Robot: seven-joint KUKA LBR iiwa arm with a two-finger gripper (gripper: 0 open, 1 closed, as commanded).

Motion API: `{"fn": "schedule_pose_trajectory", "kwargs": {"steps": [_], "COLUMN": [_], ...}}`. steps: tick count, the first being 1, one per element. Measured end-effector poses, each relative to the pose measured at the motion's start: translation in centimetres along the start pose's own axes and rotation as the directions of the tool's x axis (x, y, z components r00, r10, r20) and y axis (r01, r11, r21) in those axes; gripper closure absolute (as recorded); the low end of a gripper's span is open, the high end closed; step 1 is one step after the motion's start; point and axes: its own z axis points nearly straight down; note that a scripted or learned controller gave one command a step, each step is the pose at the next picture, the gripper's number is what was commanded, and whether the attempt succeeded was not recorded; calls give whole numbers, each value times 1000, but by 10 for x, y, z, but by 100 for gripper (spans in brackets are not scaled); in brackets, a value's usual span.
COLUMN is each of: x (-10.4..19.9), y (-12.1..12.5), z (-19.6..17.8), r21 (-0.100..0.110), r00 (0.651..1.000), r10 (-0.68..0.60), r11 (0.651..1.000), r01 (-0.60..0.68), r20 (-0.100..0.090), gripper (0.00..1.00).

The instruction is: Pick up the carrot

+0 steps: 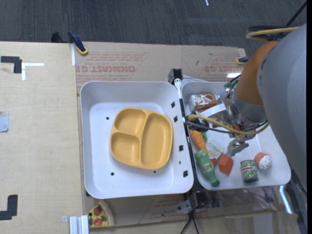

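The carrot point(197, 140) is a short orange piece lying near the left wall of the right bin point(278, 152), just above a green bottle point(207, 168). My gripper point(238, 146) hangs below the grey wrist and orange band over the middle of that bin. It is to the right of the carrot and apart from it, just above and right of a red-orange block point(225, 164). Nothing can be seen held in it. Yellow cables run from the wrist towards the carrot's upper end.
A green can point(248, 171) and a red-and-white ball point(263, 161) lie at the right bin's front. A snack packet point(204, 100) sits at its back. The left bin point(92, 145) holds a yellow divided plate point(142, 138). The arm covers the right bin's right side.
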Motion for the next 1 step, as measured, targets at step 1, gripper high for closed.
{"fn": "schedule_pose_trajectory", "kwargs": {"steps": [1], "x": [-5], "y": [-22], "z": [0], "r21": [1], "r00": [999], "r10": [-39], "r11": [999], "r01": [39], "r20": [0], "gripper": [0]}}
